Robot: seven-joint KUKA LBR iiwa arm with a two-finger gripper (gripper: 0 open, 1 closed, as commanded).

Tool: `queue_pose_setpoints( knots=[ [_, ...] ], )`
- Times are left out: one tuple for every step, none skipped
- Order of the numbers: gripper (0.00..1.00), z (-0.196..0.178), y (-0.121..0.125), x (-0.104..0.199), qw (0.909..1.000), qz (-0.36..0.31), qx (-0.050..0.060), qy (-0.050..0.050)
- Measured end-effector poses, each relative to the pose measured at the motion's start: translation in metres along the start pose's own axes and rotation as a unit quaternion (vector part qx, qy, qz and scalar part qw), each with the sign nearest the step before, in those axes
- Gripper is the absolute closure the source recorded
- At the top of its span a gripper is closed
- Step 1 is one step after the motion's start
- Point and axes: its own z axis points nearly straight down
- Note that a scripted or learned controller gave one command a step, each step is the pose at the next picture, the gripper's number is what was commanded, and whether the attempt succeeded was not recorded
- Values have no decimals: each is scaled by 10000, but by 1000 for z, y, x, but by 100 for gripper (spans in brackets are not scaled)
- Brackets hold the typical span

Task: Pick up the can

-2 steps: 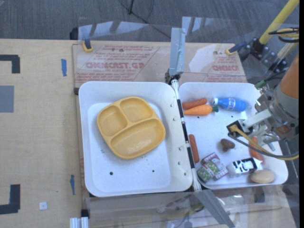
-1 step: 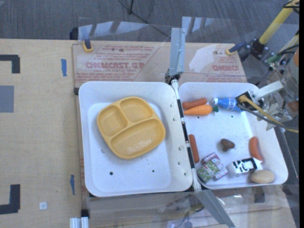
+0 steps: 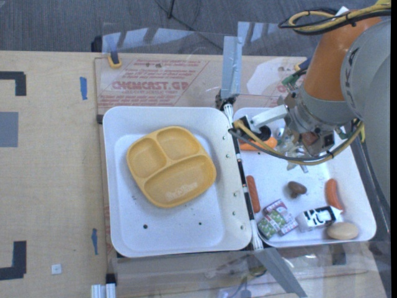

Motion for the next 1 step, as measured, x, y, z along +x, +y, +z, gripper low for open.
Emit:
queue_pose_setpoints(
  knots=[
    [100,-35,-20,-64,9974,717,-4,5]
  ],
)
